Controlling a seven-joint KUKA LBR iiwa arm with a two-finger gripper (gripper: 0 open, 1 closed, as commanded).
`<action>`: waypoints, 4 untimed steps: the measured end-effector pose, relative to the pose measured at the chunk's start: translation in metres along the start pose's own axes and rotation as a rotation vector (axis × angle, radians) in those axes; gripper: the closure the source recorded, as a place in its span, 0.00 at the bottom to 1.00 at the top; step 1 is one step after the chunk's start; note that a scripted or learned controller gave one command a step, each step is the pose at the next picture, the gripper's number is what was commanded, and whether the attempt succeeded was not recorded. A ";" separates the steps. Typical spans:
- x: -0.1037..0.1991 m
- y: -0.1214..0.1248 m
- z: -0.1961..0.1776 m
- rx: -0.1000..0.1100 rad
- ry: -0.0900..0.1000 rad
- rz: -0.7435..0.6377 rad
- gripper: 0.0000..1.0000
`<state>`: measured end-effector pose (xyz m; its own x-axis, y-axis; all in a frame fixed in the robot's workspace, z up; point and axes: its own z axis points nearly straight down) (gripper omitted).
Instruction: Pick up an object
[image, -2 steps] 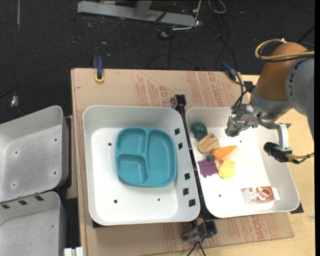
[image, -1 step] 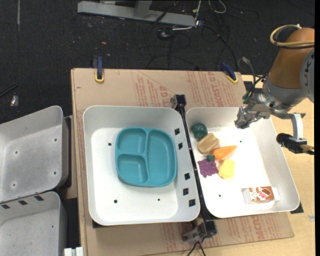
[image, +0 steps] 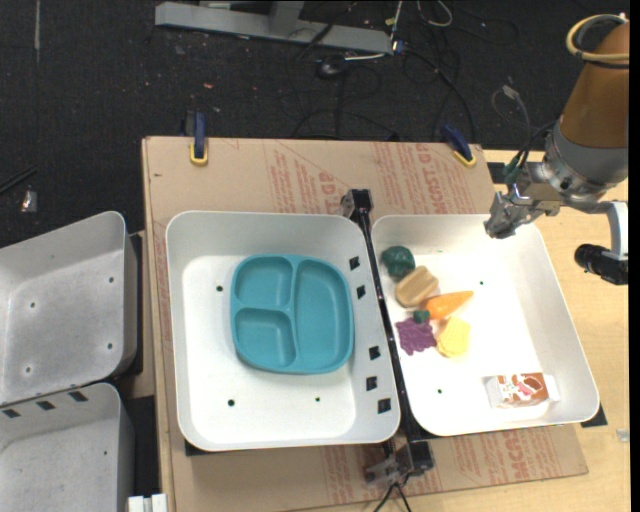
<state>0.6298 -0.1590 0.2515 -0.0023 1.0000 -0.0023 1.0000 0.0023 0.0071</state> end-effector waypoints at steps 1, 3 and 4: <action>0.040 -0.025 0.000 0.009 0.003 -0.003 1.00; 0.145 -0.058 0.006 0.009 0.005 -0.006 1.00; 0.192 -0.069 0.011 0.010 0.004 -0.005 1.00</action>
